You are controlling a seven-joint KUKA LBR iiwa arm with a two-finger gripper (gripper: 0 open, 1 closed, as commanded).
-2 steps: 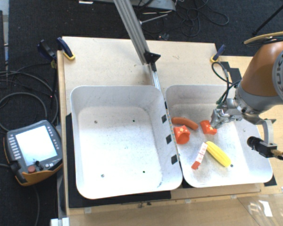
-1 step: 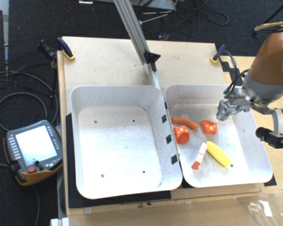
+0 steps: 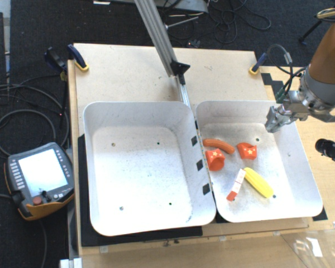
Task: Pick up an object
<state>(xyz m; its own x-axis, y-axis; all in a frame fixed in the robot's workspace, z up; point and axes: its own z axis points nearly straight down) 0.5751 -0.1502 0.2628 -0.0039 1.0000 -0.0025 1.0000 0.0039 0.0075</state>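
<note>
- Tool [image 3: 272,121] sits at the right of the frame, over the upper right part of the right bin [image 3: 301,166]. At this slant I cannot tell whether it is open or closed; nothing visible in it.
- Candidate objects all lie lower left of the tool, on the right bin's floor, apart from it.
- Nearest: small red block [image 3: 247,150], just below and left of the tool.
- Orange sausage-shaped piece [image 3: 218,144] lies further left, long axis roughly left-right, slightly tilted down toward the right.
- Red-orange cup-like piece [image 3: 215,159] lies just below the sausage, near the bin's left wall.
- Yellow corn-like piece [image 3: 258,183] lies toward lower centre, long axis running upper left to lower right. A white and red stick [image 3: 236,185] lies just beside it, possibly touching.
- Judgement: the red block calls for the shortest move, down and left.
- Left bin [image 3: 100,149] adjoins; both rest on the pale bench [image 3: 128,77].
- Dark floor around, with cables and a pendant [image 3: 39,180] at left.
</note>
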